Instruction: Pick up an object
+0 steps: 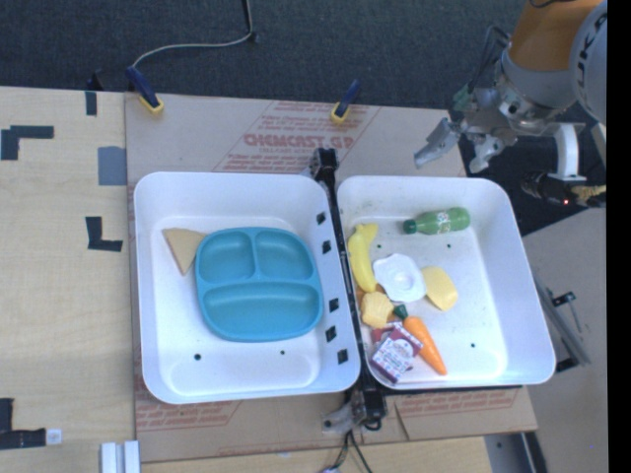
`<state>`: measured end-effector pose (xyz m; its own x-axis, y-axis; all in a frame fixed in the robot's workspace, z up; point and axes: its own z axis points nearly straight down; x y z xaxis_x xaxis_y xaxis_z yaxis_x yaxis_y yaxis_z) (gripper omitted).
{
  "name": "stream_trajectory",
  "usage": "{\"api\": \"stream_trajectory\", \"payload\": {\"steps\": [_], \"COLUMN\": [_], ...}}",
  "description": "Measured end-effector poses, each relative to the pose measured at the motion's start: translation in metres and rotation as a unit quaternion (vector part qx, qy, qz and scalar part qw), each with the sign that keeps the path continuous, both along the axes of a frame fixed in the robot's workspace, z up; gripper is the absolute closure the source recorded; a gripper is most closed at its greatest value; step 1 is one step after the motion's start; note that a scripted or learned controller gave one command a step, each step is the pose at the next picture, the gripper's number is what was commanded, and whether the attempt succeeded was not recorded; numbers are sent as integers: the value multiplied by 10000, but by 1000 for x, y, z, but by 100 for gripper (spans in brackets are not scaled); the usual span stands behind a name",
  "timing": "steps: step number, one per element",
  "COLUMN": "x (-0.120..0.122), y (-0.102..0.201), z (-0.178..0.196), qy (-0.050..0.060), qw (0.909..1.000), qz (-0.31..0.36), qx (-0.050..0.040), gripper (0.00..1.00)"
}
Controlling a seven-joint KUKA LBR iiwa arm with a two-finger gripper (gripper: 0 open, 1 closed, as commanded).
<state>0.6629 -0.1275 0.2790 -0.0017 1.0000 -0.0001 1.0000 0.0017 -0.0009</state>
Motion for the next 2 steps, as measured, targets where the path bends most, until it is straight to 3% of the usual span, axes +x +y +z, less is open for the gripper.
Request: {"api": "stream_trajectory", "payload": {"steps": [1, 2], "x": [-16, -105], "y": [-14, -34], "z": [-193, -135], "qy": [-4, -5], "qw": [10000, 10000], "qz": [1, -10], "qx": [6, -6], "gripper": [0, 0]}}
